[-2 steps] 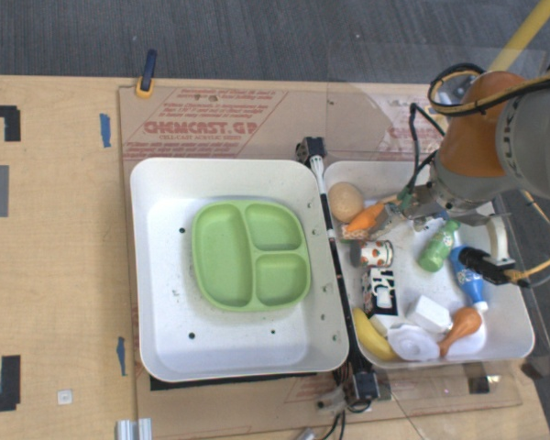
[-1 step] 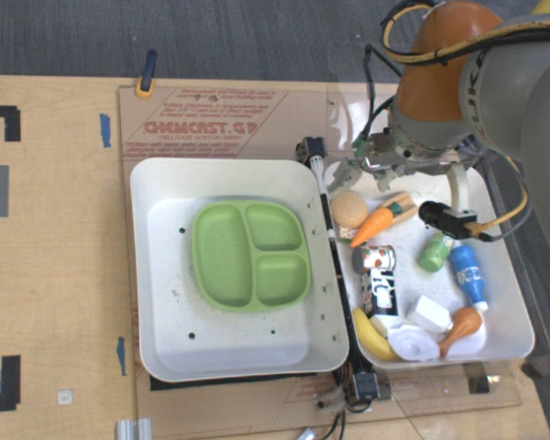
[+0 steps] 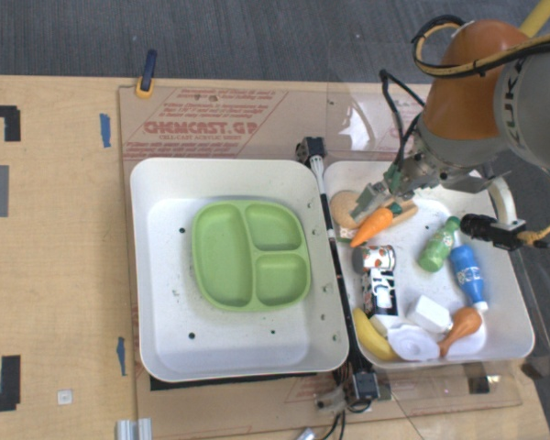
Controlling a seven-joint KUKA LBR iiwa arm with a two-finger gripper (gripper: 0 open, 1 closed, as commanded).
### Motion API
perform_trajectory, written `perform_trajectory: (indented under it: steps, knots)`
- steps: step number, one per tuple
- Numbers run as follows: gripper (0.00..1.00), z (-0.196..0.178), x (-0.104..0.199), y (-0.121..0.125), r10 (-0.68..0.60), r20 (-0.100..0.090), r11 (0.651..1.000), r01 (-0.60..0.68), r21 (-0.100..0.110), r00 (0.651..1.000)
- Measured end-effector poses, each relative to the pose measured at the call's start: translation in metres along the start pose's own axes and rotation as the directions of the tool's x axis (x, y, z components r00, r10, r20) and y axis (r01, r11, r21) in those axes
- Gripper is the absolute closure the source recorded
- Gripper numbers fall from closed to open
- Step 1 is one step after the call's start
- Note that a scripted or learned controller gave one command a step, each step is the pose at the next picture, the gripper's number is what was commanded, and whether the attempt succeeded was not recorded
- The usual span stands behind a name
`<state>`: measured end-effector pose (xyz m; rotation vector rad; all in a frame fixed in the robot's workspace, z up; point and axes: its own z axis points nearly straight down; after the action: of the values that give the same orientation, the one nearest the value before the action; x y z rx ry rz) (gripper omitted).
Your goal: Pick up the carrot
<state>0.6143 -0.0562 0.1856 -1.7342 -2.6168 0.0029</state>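
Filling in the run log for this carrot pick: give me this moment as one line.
arm: over right bin | gripper: at carrot's upper end | grasp: unclear | carrot: lying tilted in right bin | green plate: left bin

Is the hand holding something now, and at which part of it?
It cannot be told. The hand sits just above the carrot's thick upper end, but the view does not show a grip.

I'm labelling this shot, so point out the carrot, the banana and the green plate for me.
carrot [image 3: 372, 225]: camera view, middle of its orange body.
banana [image 3: 370, 335]: camera view, its yellow curve.
green plate [image 3: 222, 257]: camera view, large left compartment.
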Motion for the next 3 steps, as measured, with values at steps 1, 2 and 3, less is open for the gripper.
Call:
perform_trajectory:
  steps: [1, 2, 3]
  knots:
    - [0.00, 0.000, 0.001, 0.000, 0.000, -0.001, 1.000, 0.000, 0.000, 1.000]
    - [0.00, 0.090, -0.050, -0.030, -0.201, 0.000, 0.980, 0.201, 0.001, 0.980]
    - [0.00, 0.095, -0.068, 0.016, -0.166, -0.041, 0.984, 0.168, 0.056, 0.985]
